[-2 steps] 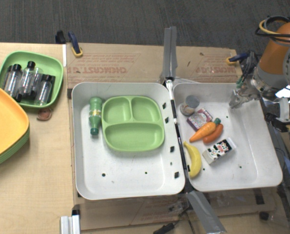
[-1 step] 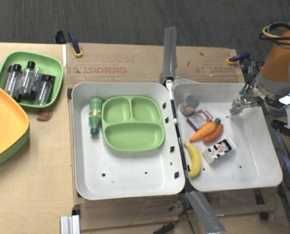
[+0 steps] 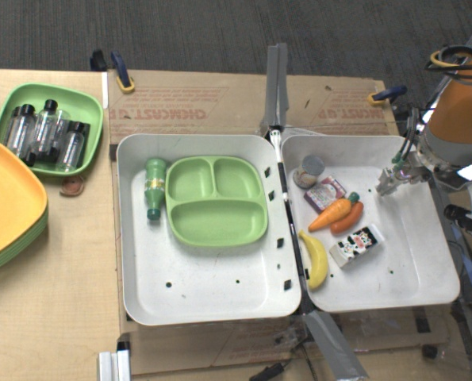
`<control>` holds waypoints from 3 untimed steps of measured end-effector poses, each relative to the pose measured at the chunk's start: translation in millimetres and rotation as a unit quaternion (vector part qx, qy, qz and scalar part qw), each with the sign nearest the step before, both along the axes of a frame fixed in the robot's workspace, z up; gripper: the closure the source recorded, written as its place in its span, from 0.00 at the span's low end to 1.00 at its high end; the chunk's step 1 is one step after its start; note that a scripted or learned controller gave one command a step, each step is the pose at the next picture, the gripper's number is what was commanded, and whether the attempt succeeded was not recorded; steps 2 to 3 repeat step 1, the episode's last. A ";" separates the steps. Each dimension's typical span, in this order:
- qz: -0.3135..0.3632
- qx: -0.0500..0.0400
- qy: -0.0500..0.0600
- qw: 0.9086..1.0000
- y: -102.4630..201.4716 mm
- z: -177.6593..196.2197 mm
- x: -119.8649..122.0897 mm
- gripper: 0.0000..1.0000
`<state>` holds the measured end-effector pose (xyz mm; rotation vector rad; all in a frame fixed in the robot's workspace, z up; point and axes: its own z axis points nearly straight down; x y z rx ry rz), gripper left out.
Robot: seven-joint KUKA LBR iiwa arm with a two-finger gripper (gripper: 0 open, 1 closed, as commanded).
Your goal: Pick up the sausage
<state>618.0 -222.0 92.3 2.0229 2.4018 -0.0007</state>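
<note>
The arm (image 3: pixel 458 109) comes in from the right side of the camera view. It is grey with an orange band, and it bends down over the right bin (image 3: pixel 426 284). Its end effector (image 3: pixel 394 179) hangs near the top right part of that bin, close to the bin's far wall. It is small and dark here, so I cannot tell how far open it is. Nothing shows between its tips, and it does not seem to touch any toy.

The sausage (image 3: pixel 347 217) is to the left of the end effector and a bit lower in the view, well apart from it. It is short, round and red-orange. It lies on the bin floor at a slant, right against an orange carrot (image 3: pixel 331 215) with a green top.

Just above the carrot is a small pink packet (image 3: pixel 325 193), and past that a grey round thing (image 3: pixel 312 166). Below the sausage lies a little white box with black spots (image 3: pixel 355 245). A yellow banana (image 3: pixel 316 259) lies further left, by the bin's left wall.

Much further left of the end effector is the left bin (image 3: pixel 140 292). A green plate with three parts (image 3: pixel 216 201) sits in it, with a green bottle (image 3: pixel 155 187) lying beside the plate.

On the table (image 3: pixel 53 324), far to the left, sit a stack of yellow plates (image 3: pixel 9 213) and a green tray of small dark bottles (image 3: pixel 49 129).
</note>
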 end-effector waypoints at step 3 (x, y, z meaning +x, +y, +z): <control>0.079 0.000 0.000 0.997 -0.1 -0.3 -21.6 1.00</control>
